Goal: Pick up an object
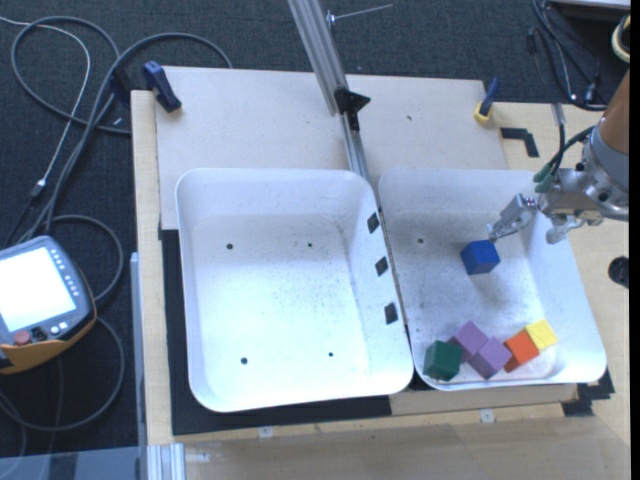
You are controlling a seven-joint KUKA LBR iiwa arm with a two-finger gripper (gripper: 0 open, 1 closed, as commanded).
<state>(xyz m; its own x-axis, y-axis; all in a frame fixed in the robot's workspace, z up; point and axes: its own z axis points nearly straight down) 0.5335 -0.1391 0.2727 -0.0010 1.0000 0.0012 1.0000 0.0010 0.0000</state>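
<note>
1. Camera view: gripper (pixel 532 220) hangs over the right bin (pixel 440 193), near its far right rim. Two fingers (pixel 508 218) spread apart, nothing between them.
2. Blue cube (pixel 480 257) sits on the bin floor just below and left of the fingertips, close to the left one but apart from it.
3. Well below the gripper, along the bin's near edge: green block (pixel 441 359), two purple blocks (pixel 481 349), orange block (pixel 520 347), yellow block (pixel 541 334), clustered and touching in a row.
4. Far left of the gripper: left bin (pixel 200 208); beyond it, a teach pendant (pixel 38 298) on the floor.
</note>
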